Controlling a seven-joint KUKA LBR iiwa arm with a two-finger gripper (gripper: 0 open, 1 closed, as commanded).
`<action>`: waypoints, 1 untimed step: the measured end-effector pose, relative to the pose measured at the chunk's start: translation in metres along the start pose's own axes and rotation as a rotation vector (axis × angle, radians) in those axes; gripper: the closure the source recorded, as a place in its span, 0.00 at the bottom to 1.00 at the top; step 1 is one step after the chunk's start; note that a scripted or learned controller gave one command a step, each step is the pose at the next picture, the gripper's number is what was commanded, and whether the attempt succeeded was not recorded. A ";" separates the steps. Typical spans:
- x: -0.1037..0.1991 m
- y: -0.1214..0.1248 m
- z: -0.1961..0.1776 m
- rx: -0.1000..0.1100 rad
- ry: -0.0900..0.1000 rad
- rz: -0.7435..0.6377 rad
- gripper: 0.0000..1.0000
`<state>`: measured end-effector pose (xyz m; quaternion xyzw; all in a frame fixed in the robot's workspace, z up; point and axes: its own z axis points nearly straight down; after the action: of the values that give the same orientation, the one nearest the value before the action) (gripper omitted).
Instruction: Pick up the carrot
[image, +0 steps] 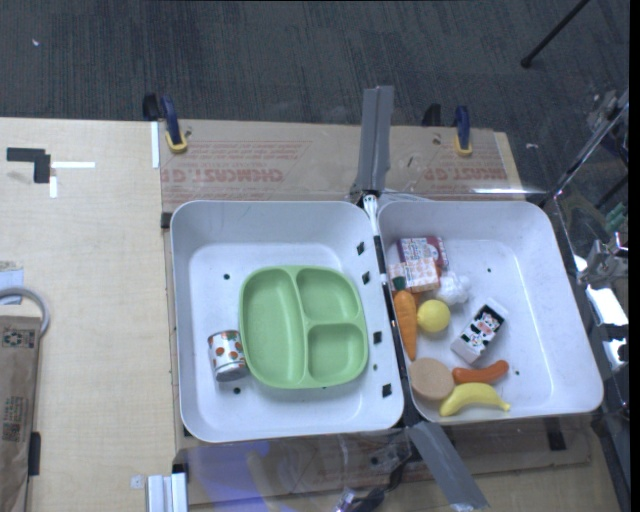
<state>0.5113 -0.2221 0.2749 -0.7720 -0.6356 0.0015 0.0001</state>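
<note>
Carrot (405, 322) lying in the right bin (545, 300), hard against its left wall, lengthwise front to back with the green stub at the far end and the tip toward the near edge. Just beside it on the right, a yellow ball (433, 316), touching or nearly so (hard to tell which). Past the stub end, a red and pink snack box (418, 262), with a small white crumpled lump (455, 288) next to it. At the carrot's tip, a flat tan disc (432, 378). Farther right, a little white carton (478, 332) with black markings, lying tilted; below that an orange-red sausage (481, 373) and a banana (473, 400), close together near the front wall.

In the left bin (190, 300), a green divided plate (302, 326) at the middle, and a small tin (227, 356) with red spots lying just beside the plate's left rim.

Both bins set on a sheet of printed cardboard (260, 160), fixed at the back with two clamps (175, 130). Pale wooden bench (90, 250) to the left, with a brown paper bag (18, 390) at its edge.

Pincer: cannot tell how far open, nor whether anything is held.
</note>
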 end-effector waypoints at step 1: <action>0.008 -0.036 0.045 0.002 0.001 0.297 1.00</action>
<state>0.4774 -0.2070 0.2297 -0.8576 -0.5144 0.0018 0.0010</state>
